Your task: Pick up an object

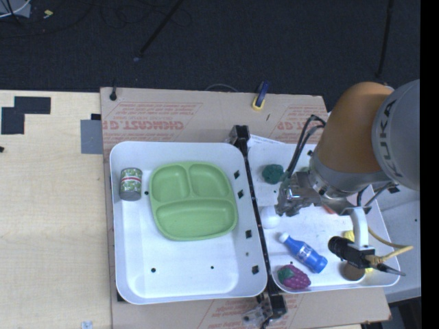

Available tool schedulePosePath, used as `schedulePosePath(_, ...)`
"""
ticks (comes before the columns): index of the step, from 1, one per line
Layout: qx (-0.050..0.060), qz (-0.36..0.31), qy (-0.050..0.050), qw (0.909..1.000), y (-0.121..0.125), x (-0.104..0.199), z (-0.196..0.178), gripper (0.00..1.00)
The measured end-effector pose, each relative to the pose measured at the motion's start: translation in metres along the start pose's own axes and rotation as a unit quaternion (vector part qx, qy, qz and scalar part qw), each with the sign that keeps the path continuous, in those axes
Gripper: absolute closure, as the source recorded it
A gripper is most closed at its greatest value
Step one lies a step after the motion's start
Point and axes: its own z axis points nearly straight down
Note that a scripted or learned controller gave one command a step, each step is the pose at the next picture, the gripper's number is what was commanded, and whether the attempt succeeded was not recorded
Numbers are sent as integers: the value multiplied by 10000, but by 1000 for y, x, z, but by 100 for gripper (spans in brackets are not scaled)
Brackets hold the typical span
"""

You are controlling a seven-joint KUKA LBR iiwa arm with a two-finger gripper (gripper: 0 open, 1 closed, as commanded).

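- While over the right bin (322, 288), the hand (287, 204) sits just below the green ball (273, 173); finger state cannot be told.
- Bottle (302, 250): lower right of frame.

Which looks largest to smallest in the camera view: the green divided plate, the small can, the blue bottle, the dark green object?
1. Green divided plastic plate, by far the largest.
2. Blue plastic bottle with white cap.
3. Small cylindrical can with green label, close to the bottle, so that order is unsure.
4. Small dark green rounded object.
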Motion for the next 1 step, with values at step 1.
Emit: schedulePosePath(1,4,4,-5,10000,-2,51,2,100)
